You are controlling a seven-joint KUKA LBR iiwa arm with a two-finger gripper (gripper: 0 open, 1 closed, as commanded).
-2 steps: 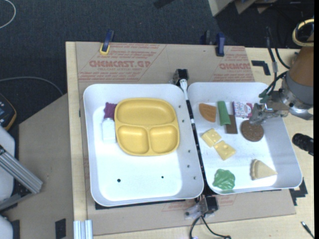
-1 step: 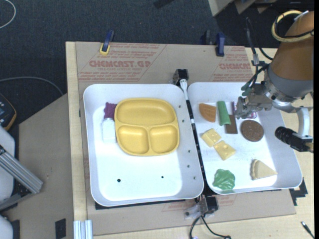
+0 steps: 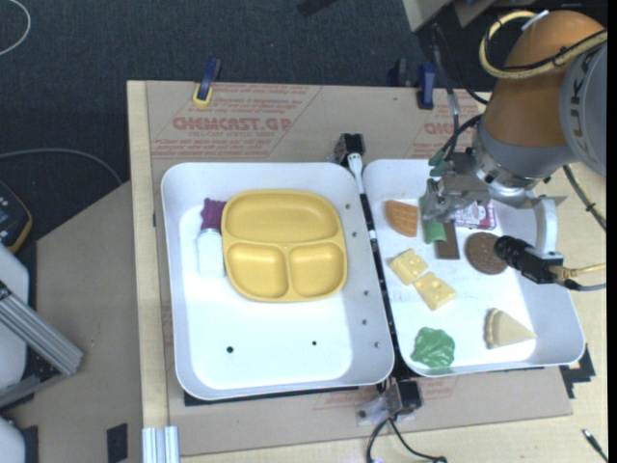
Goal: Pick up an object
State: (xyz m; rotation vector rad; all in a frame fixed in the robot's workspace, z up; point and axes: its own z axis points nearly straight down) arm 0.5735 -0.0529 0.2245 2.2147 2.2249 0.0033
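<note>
My gripper reaches down into the right bin near its back middle. Right under it lie a small green piece and a dark brown block; whether either is gripped is unclear. An orange wedge lies just left of the gripper. Two pale yellow cheese-like blocks sit in front of it. A brown round disc is to its right, with a pink-and-white packet behind that. A green leafy lump and a tan wedge rest near the front rim.
The left bin holds a yellow three-compartment plate and a white bottle with a purple cap at its left. The arm's orange band and cables hang over the right bin's back right. Clamps sit on the board's far edge.
</note>
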